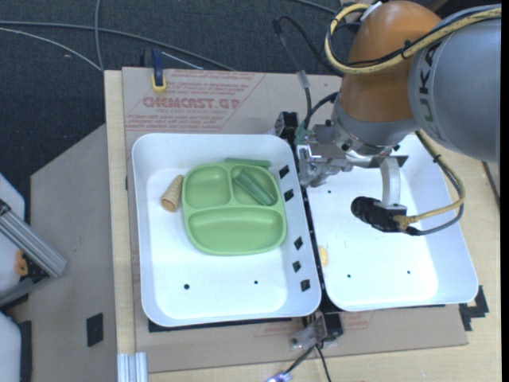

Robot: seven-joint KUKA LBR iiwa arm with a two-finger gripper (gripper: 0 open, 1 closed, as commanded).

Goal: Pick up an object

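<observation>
We see the claw (316, 164) over the left edge of the right bin (413, 249), under the arm's wrist; we cannot tell how open it is or whether it has hold of anything. In the left bin (223, 286) lies a green plate (235, 231), with a green piece (256, 185) in its upper right compartment and a tan cone (171, 193) just beside its left rim.

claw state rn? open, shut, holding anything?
Claw: cannot be told whether open or closed from this angle. It hangs over the left edge of the right bin.
</observation>
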